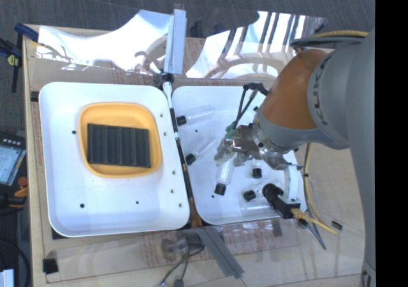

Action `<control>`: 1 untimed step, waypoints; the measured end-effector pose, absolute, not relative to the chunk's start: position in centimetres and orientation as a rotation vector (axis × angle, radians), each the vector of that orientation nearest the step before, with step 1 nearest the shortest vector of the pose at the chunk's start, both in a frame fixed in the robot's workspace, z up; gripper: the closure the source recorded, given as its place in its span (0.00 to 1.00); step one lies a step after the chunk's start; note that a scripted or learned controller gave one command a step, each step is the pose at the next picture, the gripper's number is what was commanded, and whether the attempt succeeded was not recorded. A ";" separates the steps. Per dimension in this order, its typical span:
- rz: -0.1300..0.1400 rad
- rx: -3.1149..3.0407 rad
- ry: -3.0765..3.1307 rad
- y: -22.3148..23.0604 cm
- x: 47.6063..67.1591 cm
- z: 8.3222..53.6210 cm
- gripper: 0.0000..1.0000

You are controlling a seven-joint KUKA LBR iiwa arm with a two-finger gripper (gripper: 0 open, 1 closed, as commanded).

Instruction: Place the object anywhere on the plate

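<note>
A yellow plate [119,115] with a dark ridged centre lies in the left bin [64,196]. Several clear tubes with black caps lie in the right bin [210,212]: one [196,115] near its top left, one [200,148] by the divider, and one [222,176] just below my gripper. My gripper [231,147] is low over the middle of the right bin, close to that last tube. Whether it touches the tube is hidden by the metal parts.
Two small black pieces [248,195] [257,172] lie in the right bin under the wrist. The grey and orange arm [306,97] covers the right bin's right side. A ridge [180,152] with clips divides the bins.
</note>
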State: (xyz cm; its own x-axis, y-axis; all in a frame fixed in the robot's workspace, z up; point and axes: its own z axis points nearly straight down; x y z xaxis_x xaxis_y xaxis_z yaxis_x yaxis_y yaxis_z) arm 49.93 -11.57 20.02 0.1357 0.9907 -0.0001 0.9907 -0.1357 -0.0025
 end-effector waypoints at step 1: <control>0.003 -2.156 -2.281 -8.7 56.4 20.1 1.00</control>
State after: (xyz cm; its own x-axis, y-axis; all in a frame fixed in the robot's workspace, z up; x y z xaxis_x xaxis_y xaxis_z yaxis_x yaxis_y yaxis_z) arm 56.40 -8.66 20.08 -0.0565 0.9984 0.0006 0.9984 0.0565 -0.0033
